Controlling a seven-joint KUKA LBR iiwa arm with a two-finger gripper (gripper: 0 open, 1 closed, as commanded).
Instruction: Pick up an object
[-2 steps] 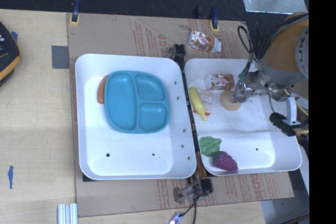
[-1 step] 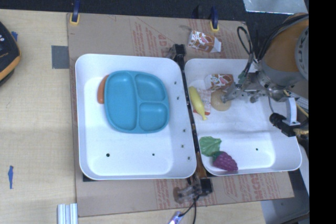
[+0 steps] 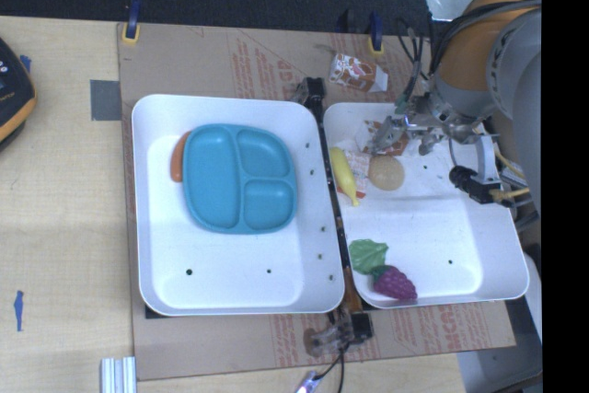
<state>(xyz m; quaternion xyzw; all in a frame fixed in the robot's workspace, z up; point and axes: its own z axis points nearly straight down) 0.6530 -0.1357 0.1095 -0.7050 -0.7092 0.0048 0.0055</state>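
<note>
The right bin (image 3: 479, 276) is the landmark here; the left bin (image 3: 161, 198) stands just beside it, their long edges touching along a dark seam. In the left bin lies a blue divided plate (image 3: 241, 178), and an orange thing (image 3: 176, 157) shows partly from under the plate's edge on the side away from the right bin.

Inside the right bin, along the wall next to the left bin, a yellow banana (image 3: 344, 175) lies lengthwise; something small and red shows under its near end, too small to name; just beside the banana, more toward the middle of the bin, sits a round beige object (image 3: 386, 173), like a small potato or a bun. In the near corner of the right bin, on the side of the left bin, a green leafy piece (image 3: 368, 254) lies touching a bunch of purple grapes (image 3: 396, 283); the grapes are closer to the near wall.

The arm (image 3: 488, 41) comes over the far right corner of the right bin; its gripper (image 3: 394, 132) hangs over the far part of the bin, just beyond the beige object and very near it; whether the pincer is apart or together I cannot tell, because the metal parts are blurred together.

Beyond the far wall of the right bin, on the brown board (image 3: 230, 64), lies a small crumpled packet (image 3: 354, 73).
</note>
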